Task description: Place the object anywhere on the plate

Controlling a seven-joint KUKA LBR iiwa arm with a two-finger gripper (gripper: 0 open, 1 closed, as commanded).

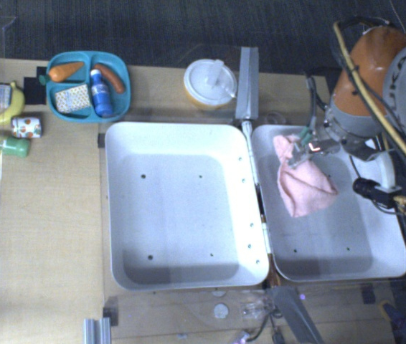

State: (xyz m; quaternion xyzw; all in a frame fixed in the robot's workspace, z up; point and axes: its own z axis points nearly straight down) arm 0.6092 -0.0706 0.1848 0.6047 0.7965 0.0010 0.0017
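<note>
A crumpled pink cloth (302, 185) lies in the right bin (346, 256), in its upper left part. My gripper (305, 151) reaches in from the right and is down at the cloth's upper edge, shut on a fold of the fabric. The cloth trails down and to the right from that pinch. A blue divided plate (117, 74) sits on the bench at the far left, beyond the left bin, with toy food in its sections.
The left bin (181, 206) stands beside the right one, with a metal divider (246, 84) between them at the back. A white and yellow lidded cup (210, 83) stands behind the left bin. A banana, a can and a green bottle (2, 145) lie at the far left.
</note>
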